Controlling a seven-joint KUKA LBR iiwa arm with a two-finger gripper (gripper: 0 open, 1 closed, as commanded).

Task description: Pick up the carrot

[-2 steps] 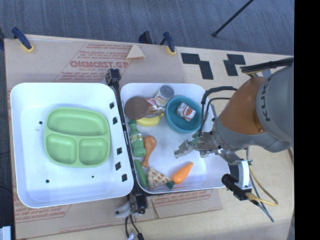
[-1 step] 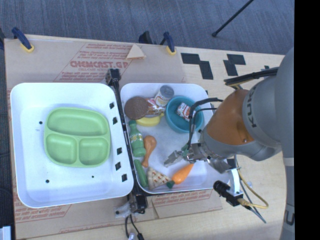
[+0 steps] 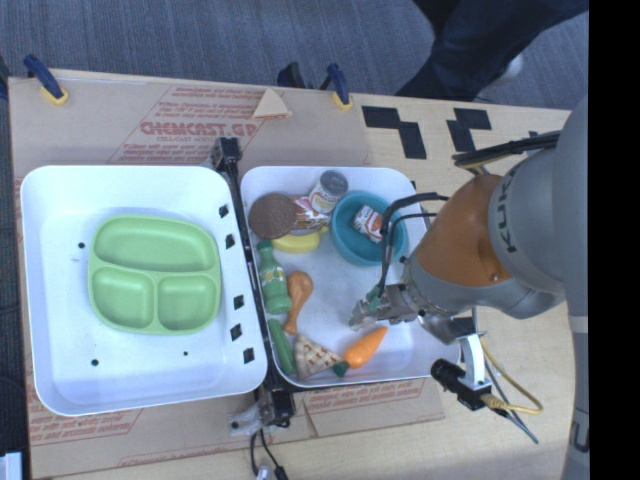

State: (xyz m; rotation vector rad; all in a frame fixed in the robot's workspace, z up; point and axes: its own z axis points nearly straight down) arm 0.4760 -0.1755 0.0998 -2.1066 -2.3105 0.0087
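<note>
Hovering just above the carrot [image 3: 364, 348] at lower centre-right, the gripper [image 3: 372, 311] looks mid-approach; whether it's parted, I cannot tell; next, descend and clamp.

On my feed, non-task items as follows. Left white bin [image 3: 40, 268]: one green divided tray [image 3: 155, 273], three compartments, lying flat. Right white bin [image 3: 395, 183]: a blue bowl [image 3: 350, 238] with a small packet inside; a small can [image 3: 326, 192] just beside it; a brown disc [image 3: 273, 215] overlapping a yellow piece [image 3: 298, 240]; a green bottle [image 3: 270, 280] along the left wall; a chicken drumstick [image 3: 297, 293]; a pizza slice [image 3: 315, 356] near the front wall. Bench: cardboard sheet [image 3: 200, 123], blue clamps [image 3: 45, 78] at its far edge.
</note>
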